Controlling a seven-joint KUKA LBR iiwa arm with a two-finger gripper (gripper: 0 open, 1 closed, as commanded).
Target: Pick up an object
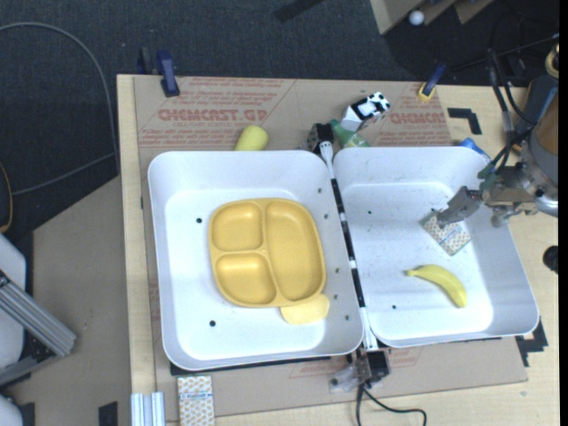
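Note:
In the right bin (390,327) lie a yellow banana (439,283) near the front and a small patterned square packet (449,236) a little behind it. My gripper (477,213) hangs over the right side of this bin, reaching in from the right. It is open, with nothing between its fingers. One grey finger (458,207) points down toward the packet's upper edge and looks very close to it; I cannot tell whether they touch. The banana lies apart from the gripper, nearer the front.
The left bin (177,327) holds a yellow divided plate (266,251) with a pale yellow piece (306,310) at its front edge. Behind the bins on the cardboard are a yellow object (252,138), a black-and-white toy (367,108) and clamps (166,71).

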